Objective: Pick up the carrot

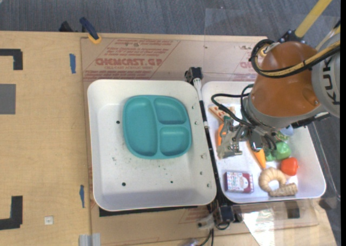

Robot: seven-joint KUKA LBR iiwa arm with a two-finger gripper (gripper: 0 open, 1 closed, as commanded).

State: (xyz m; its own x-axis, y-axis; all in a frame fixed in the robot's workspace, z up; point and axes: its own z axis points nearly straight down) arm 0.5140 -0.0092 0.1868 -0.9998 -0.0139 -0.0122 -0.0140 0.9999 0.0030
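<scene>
A teal divided plate [157,126] lies in the white left bin [102,147]. Near the white right bin's [316,169] front edge are an orange carrot [260,158], a red tomato-like piece [290,166], a green piece [282,149], a tan croissant [272,178] and a maroon-and-white packet [238,181]. The surface [38,147] is light brown with black corner marks and blue tape bits.

So the tabletop [38,147] is plain light wood with a cardboard sheet [162,58] laid on it. Two white bins sit side by side on that, left bin [108,185] and right bin [313,177], edges touching.
</scene>
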